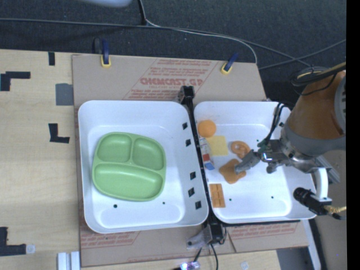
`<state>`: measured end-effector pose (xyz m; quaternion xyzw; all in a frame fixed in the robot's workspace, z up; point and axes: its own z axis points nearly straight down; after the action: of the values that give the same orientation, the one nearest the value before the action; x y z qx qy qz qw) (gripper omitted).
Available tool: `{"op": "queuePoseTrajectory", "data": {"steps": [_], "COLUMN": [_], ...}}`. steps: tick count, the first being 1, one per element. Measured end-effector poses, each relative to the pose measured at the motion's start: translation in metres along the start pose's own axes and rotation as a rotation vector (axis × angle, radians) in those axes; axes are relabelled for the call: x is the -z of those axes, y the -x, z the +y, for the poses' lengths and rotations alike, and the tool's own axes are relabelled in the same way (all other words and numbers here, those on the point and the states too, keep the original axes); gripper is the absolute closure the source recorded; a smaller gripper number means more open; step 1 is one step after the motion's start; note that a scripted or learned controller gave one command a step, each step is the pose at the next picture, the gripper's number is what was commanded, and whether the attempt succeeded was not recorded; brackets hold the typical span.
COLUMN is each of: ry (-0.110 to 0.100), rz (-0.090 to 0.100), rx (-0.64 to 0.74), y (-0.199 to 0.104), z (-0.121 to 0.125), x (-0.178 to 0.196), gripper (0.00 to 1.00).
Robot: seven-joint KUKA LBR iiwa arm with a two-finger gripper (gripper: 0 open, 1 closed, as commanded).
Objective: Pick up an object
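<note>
Reached in from the right, pincer (243, 166) low over the right bin (253, 207), tip at or just above a brown piece (230, 172) near the bin's middle. Could not tell whether spread or closed: dark and foreshortened from above, and nothing plainly seen between the tips. Lay close together around that spot: an orange ball (207, 128) near the divider, a yellow block (217, 146) just below it, a small orange-pink piece (240, 148) touching or nearly touching the brown piece, a thin packet (206, 152) along the left wall, and an orange card (217, 196) flat on the floor further down. Judged risky for that crowding: could have caught two pieces at once, or nudged the brown piece aside and closed on air. Looked flat and low as well, so could have slipped out or been pressed into the floor instead of lifted. Might also have sent the ball rolling if bumped. Held a green divided plate (129, 166) in the left bin (135, 111), well apart and out of harm's way. Read on the cardboard (169, 77) under the bins, in red print: "CHEMCAST GP", with smaller lines below too fine to make out. Showed marks on the packet and card, none legible.
</note>
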<state>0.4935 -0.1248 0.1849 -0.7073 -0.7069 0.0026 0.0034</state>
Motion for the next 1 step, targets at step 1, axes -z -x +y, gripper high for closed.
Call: {"op": "queuePoseTrajectory", "data": {"steps": [1], "ry": [0.001], "rz": [0.0], "rx": [0.0], "y": [0.0079], "z": [-0.0011], "x": [-0.0482], "gripper": [0.0]}}
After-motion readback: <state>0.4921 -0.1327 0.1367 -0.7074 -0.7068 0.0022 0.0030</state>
